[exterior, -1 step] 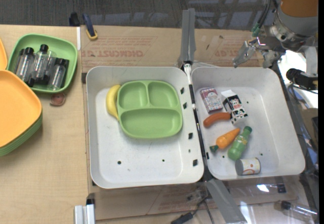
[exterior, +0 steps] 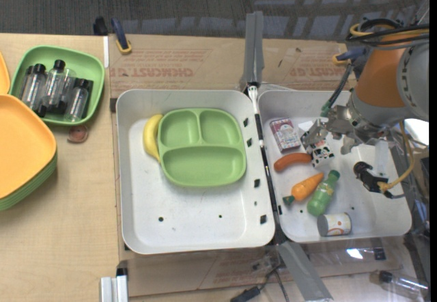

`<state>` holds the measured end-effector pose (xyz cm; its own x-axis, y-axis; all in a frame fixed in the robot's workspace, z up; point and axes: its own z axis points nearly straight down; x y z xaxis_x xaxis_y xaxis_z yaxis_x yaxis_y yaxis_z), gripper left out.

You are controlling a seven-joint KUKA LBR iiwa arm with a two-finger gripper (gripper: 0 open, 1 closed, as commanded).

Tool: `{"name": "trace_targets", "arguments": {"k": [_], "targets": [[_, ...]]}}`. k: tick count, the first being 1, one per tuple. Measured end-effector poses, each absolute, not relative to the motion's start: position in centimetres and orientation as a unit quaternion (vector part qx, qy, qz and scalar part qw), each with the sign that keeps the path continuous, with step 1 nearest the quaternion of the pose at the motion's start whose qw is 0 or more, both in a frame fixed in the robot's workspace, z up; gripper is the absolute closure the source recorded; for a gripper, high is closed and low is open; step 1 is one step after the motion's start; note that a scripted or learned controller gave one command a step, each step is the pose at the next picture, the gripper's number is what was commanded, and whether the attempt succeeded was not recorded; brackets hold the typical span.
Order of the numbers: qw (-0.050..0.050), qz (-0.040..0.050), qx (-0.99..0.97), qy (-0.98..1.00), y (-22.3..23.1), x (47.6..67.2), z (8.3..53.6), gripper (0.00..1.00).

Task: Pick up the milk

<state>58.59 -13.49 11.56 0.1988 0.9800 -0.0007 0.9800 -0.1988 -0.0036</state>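
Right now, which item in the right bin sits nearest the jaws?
The small black-and-white cow-patterned carton, directly under the gripper. The hot dog, carrot, green bottle and red-patterned packet all lie farther off.

"CHEMCAST" upside down, red, on cardboard sheet (exterior: 171, 65).

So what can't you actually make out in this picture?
- The tool, camera view: too small and cluttered to tell open from shut.
- The black-and-white milk carton: partly covered by the tool, so any grip is unclear.
- The yellow item in the left bin: mostly hidden behind the green divided plate.
- The red packet: label too small to read.
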Motion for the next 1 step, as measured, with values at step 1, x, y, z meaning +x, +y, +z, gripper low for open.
{"name": "trace_targets", "arguments": {"k": [1], "targets": [[0.002,0.002,-0.776,-0.631,-13.62,58.54,12.39,1.0]]}}
